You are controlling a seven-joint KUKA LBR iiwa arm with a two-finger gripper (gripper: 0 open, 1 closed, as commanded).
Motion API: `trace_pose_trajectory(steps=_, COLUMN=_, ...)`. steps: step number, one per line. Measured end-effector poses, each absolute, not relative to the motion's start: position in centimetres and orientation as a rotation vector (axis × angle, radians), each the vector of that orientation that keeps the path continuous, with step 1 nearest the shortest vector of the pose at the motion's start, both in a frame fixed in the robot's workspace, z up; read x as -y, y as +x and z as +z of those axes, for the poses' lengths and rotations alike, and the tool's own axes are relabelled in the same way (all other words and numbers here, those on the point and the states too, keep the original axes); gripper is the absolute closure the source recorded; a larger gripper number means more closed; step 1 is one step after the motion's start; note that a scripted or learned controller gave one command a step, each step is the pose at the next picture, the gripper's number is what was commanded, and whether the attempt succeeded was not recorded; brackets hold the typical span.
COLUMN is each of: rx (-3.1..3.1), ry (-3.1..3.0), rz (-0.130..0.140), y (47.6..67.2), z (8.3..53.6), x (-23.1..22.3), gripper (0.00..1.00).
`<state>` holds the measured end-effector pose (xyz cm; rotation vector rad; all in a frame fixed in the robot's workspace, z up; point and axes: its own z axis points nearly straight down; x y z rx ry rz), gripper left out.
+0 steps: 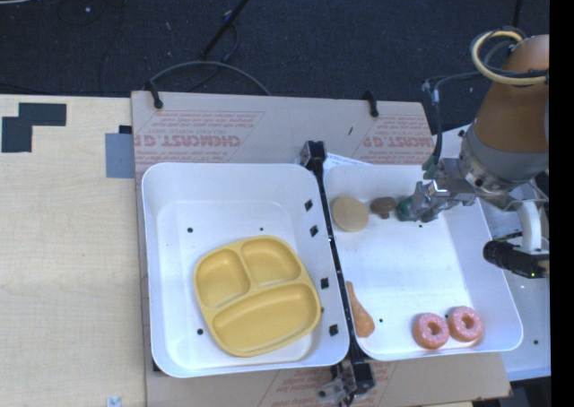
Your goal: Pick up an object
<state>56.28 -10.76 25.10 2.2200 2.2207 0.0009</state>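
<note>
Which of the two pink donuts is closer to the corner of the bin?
The right donut sits nearer the right bin's front corner. The other donut touches it on the left, farther along the front wall.

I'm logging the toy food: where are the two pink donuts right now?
In the camera view, the two pink donuts lie side by side at the right bin's near right corner.

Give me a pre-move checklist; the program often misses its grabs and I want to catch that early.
1. Gripper over the right bin: ok.
2. Something within reach: ok, a small brown lump lies just left of the gripper.
3. Jaws open: cannot tell.
4. Anything held already: cannot tell.
5. Neighbours apart from the lump: not ok, the tan round piece lies close beside it.
6. Two pink doughnuts away from the gripper: ok, near the front corner.
</note>
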Motion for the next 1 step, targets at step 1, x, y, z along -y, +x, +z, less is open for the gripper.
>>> trace_pose_trajectory(steps=1, rx=-2.223, ry=2.220, rz=-0.001, y=56.29, z=26.84, x=10.89, gripper=1.00)
